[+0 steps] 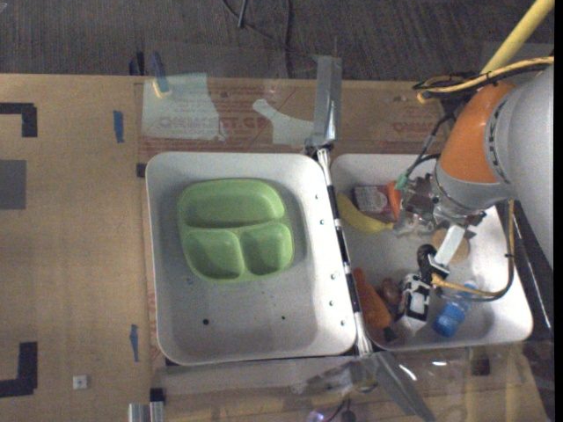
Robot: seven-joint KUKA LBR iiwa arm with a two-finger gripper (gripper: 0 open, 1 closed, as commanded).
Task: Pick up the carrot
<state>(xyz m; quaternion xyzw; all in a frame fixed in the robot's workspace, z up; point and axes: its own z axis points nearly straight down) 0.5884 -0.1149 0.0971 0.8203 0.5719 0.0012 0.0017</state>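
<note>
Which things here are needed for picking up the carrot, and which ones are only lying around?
For the job:
carrot, in the right bin
gripper, over that bin

Lying about:
banana, right bin
blue thing, right bin
green plate, in the left bin

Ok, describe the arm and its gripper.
The arm is thick, rounded and pale grey, with a broad orange band above the wrist. Thin black and yellow cables run along it near that band. The gripper is a small, dark grey metal piece; its details are too blurred to tell.
</note>
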